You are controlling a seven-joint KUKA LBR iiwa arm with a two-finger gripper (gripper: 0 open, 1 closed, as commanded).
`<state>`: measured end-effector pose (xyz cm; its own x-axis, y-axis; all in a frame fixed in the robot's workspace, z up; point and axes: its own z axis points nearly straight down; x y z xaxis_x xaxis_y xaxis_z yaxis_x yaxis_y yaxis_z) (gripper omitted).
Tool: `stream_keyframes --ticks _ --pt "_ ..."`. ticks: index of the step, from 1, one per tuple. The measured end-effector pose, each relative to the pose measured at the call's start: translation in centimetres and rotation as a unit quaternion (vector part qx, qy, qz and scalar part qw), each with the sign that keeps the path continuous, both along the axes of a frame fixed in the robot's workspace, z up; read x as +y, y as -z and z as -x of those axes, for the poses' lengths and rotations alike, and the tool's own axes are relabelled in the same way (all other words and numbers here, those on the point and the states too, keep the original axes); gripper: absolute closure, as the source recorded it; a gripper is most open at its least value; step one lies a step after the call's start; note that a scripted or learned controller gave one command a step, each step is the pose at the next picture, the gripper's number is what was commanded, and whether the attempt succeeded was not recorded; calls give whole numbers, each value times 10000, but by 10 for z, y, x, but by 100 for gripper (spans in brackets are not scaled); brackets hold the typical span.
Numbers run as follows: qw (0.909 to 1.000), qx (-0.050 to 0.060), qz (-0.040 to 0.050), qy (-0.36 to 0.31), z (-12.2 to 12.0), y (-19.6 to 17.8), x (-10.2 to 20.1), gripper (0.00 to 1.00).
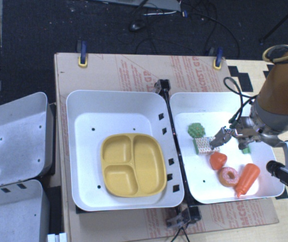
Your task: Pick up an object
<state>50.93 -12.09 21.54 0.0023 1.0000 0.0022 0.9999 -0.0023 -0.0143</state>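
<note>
A: Where's the gripper [219, 140]?
B: Right of centre, low in the right bin [204, 101], w/ the grey arm [280, 92] coming in from the right edge. Tip sits just beside the speckled block [203, 145], right at its right end.
A: Jaws?
B: Can't tell, too small and dark to read. Nothing visibly between them.
A: Objs in that bin?
B: Green broccoli-like piece [196, 130] above the block, touching or nearly. Red tomato-like piece [217, 161] just below the gripper. Pink donut ring [229, 176] lower right of it, touching the orange carrot [247, 179], which lies tilted near the bin's lower right corner.
A: Left bin [83, 135]?
B: Yellow 3-compartment tray [133, 165], flat, approx centre-bottom. Both bins sit on a cardboard sheet [114, 69] w/ yellow clamps at its top edge.
</note>
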Motion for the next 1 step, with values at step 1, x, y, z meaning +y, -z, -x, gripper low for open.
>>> stream_keyframes --ticks 1 --pt "10000 -66 9 -16 -3 -7 0 0"
